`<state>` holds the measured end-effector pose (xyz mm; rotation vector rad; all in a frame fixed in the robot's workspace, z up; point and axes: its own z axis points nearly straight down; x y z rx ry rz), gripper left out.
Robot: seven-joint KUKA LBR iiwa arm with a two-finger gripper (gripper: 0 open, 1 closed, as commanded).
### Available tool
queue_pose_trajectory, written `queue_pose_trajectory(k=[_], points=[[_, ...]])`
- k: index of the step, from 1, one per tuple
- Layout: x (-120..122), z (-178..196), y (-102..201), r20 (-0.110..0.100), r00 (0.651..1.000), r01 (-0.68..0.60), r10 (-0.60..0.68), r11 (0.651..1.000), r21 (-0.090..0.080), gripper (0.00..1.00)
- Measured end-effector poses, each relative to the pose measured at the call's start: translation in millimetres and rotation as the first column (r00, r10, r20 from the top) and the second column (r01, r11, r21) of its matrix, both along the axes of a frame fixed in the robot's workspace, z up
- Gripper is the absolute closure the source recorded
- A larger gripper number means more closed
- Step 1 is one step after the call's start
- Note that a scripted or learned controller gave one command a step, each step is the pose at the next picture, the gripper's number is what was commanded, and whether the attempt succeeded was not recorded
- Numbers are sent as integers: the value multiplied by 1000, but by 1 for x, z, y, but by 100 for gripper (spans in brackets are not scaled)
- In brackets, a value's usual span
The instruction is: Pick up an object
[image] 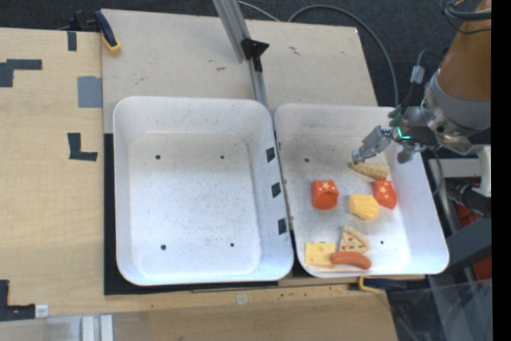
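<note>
Grey gripper (374, 146) hung right of centre, just above a tan wedge (370, 169); finger state unreadable. Better to descend squarely over it.

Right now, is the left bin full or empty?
Empty. The left bin shows just its bare, speckled white floor. All the toy food pieces, such as the red tomato, lie in the right bin.

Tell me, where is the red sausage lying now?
The red sausage lies in the right bin, near its front edge, touching the pizza slice and beside the yellow cheese block.
</note>
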<state>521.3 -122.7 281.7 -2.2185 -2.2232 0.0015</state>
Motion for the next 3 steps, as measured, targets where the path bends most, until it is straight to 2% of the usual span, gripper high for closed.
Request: queue_pose_trajectory(k=[3], points=[[20,-156,3,-7,1000,1,-1,1000,1,0]])
